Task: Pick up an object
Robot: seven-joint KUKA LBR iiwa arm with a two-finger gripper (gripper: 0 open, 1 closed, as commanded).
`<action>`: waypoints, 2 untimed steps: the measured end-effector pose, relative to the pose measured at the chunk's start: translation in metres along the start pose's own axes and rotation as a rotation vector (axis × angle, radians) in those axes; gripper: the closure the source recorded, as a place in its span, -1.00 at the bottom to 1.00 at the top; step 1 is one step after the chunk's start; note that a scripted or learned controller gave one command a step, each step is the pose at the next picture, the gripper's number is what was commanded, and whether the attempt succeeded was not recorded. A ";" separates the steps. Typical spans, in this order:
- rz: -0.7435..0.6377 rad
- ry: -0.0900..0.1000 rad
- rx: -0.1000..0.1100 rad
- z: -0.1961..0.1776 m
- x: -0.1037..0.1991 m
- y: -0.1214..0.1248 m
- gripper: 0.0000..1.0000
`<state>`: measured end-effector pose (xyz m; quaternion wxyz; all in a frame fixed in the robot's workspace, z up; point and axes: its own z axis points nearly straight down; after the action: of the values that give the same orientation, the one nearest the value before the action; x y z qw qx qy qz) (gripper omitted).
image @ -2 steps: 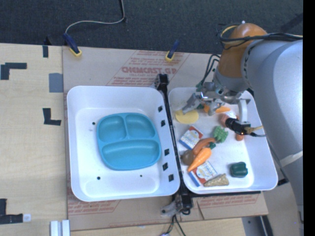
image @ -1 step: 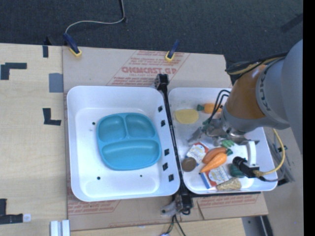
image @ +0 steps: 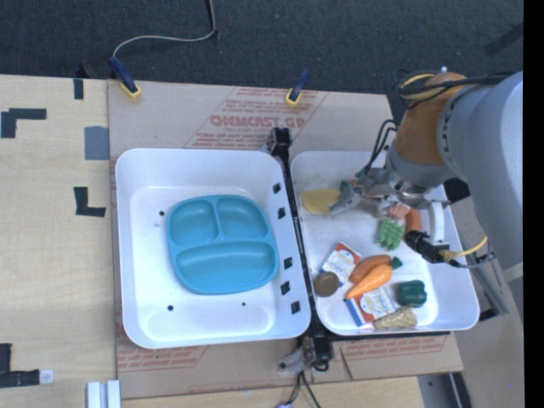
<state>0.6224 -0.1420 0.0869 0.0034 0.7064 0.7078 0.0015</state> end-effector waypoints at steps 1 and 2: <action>0.007 0.004 0.037 -0.004 0.028 0.039 -1.00; 0.004 0.014 0.035 0.003 -0.003 0.042 -1.00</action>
<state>0.6643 -0.1446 0.0841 -0.0139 0.7078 0.7062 -0.0057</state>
